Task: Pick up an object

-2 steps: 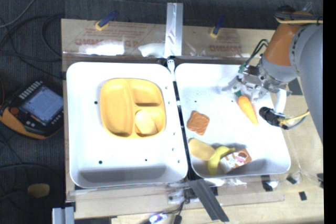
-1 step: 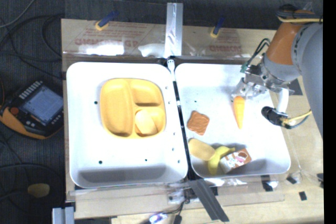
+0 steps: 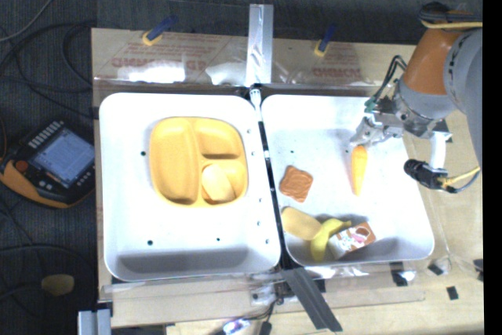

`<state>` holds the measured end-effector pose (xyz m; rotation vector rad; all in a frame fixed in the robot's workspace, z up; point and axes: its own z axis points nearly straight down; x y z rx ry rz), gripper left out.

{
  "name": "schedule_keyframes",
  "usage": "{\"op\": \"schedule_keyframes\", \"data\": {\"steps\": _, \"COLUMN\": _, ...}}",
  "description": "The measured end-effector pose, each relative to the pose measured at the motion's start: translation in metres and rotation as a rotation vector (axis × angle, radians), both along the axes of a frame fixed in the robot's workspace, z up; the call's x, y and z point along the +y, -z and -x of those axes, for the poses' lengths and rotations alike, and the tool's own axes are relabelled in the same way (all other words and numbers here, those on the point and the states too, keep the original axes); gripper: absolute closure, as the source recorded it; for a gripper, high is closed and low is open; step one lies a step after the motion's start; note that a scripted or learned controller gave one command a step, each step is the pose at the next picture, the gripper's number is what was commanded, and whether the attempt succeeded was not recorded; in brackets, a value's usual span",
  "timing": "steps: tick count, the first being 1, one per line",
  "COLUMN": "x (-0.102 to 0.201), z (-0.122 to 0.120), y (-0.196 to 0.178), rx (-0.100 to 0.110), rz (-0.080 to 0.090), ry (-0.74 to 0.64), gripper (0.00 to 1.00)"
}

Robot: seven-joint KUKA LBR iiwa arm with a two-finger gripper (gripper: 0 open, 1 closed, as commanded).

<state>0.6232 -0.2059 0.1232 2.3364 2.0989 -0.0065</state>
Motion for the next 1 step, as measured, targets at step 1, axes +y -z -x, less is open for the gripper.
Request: {"op": "schedule_keyframes", "data": {"steps": 1, "x": 0.1060, "z": 0.0367, "y": -0.1048, "rx": 0.000, "rz": -0.004, "ry": 0.036, "gripper": 1.00}}
